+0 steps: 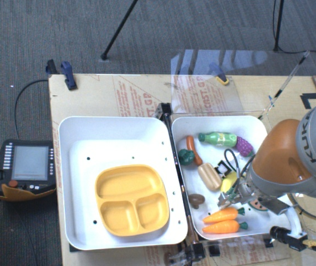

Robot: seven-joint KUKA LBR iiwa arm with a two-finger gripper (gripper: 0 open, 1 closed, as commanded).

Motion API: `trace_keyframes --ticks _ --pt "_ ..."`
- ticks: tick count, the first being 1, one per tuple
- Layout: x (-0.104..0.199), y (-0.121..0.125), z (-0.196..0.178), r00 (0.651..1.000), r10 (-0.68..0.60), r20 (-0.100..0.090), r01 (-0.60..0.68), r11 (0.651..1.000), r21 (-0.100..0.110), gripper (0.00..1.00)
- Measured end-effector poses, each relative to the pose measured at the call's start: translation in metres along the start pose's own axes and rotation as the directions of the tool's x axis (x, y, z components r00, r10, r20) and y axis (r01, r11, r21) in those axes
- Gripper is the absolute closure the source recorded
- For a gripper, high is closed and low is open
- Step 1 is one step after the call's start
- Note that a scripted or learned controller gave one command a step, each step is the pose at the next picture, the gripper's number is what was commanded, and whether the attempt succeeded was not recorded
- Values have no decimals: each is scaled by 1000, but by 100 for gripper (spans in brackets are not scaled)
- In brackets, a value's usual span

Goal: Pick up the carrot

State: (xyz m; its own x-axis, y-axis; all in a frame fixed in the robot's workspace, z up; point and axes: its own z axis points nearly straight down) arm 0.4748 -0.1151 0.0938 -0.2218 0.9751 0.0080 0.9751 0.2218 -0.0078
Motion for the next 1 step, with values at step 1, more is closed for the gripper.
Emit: trace_keyframes --ticks 1 --pt "0 0 -8 1000 8 -3 -8 1000 3 100"
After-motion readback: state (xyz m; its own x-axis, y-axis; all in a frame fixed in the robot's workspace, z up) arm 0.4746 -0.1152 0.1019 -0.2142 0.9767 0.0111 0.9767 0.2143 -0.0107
